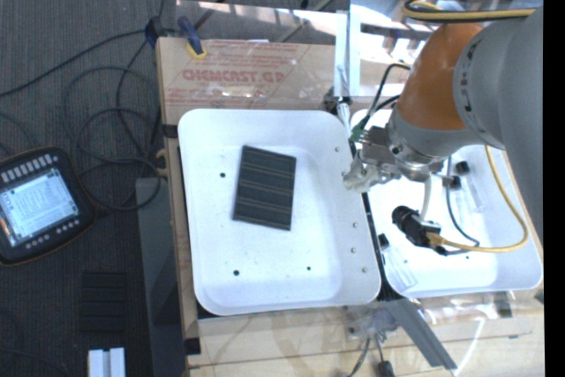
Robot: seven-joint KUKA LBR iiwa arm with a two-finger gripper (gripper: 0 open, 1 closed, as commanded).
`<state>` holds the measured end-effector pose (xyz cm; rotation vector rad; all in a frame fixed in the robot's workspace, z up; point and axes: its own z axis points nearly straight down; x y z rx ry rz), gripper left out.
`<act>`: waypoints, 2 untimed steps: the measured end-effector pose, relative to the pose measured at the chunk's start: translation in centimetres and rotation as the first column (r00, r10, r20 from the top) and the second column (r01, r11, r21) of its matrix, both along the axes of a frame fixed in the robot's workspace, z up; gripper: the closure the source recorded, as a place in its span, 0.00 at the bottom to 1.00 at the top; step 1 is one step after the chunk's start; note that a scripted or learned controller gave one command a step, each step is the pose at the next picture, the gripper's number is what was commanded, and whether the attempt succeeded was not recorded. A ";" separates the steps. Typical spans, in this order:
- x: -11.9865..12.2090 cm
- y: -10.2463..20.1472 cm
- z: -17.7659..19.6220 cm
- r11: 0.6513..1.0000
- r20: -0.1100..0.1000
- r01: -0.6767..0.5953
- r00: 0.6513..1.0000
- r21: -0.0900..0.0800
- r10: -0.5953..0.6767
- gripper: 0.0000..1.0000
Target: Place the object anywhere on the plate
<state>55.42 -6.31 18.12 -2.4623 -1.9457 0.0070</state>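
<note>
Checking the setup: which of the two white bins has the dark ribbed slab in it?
The bin on the view's left: the dark ribbed slab lies flat near its middle. The right bin has the arm over it instead.

A: What's covered right of the left bin (212,234)?
B: The arm (494,75) hides much of the right bin (481,274) and runs out of view.
A: The end effector (357,177)?
B: Too blurred to read.
</note>
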 end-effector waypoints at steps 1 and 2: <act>3.0 -2.0 0.1 0.911 0.000 0.413 0.911 -0.006 -0.413 1.00; 5.0 1.4 2.5 0.683 0.003 0.730 0.683 -0.008 -0.730 1.00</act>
